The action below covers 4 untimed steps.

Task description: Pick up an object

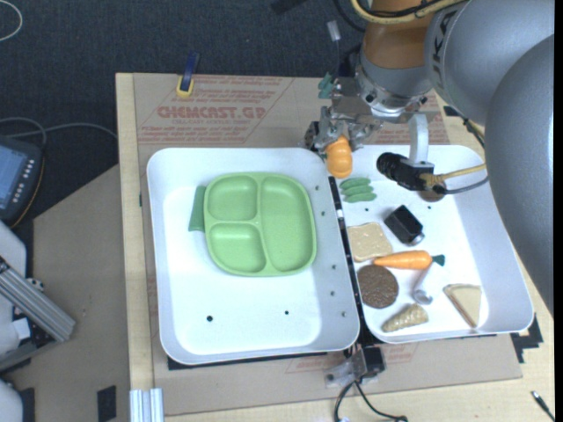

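My gripper hangs over the back left corner of the right bin, close to the wall between the two bins. A small orange rounded object sits between its fingers, lifted above the bin floor. Just below it in the bin lies a green pea pod. Further forward lie a black block, a slice of toast, a carrot and a round brown cookie.
The left bin holds a green divided plate. A pale wedge, a speckled cone and a small silver piece lie at the right bin's front. The arm covers the back right.
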Each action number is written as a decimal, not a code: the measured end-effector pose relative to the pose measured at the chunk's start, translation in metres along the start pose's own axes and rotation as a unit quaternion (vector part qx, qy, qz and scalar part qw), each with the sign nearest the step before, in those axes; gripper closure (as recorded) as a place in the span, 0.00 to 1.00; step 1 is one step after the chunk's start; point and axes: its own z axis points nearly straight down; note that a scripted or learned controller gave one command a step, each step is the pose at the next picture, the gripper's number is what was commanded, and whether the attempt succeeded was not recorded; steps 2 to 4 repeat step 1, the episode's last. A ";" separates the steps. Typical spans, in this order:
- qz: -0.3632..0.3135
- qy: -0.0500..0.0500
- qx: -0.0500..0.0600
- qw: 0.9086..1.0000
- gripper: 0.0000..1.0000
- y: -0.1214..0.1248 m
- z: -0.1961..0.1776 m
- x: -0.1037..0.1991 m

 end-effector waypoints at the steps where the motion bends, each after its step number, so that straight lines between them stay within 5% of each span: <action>1: 0.000 -0.001 0.001 1.000 1.00 0.004 0.020 0.002; 4: 0.000 -0.001 0.001 1.000 1.00 0.004 0.020 0.002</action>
